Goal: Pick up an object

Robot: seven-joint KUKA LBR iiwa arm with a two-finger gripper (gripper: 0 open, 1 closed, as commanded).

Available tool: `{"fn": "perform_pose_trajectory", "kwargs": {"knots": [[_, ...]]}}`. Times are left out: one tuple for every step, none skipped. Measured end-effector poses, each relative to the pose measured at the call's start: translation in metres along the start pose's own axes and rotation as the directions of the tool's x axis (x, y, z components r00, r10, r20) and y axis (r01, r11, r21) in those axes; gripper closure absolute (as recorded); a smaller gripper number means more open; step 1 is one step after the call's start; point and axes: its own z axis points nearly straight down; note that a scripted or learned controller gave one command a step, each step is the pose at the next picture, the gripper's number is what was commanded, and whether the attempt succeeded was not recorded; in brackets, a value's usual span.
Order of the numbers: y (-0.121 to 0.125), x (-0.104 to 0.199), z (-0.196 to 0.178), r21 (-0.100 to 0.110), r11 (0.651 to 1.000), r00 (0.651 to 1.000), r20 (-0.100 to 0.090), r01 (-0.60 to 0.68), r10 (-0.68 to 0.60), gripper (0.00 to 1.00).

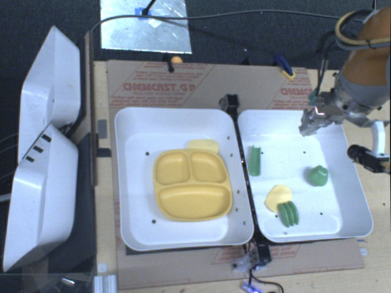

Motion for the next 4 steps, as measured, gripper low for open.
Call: {"fn": "perform_pose_trajectory", "kwargs": {"knots": [[0.008,0.051,0.006,0.004,1.0,1.0,-0.002,0.004,-0.004,1.0],[0.006,0.097,0.018,0.004,1.0,1.0,-0.001,0.004,-0.004,1.0],[0.001,0.147,0.011,0.004,1.0,1.0,-0.002,0.004,-0.004,1.0],[-0.004,0.2,0.028,0.005,1.0,1.0,-0.002,0.004,-0.004,1.0]]}}
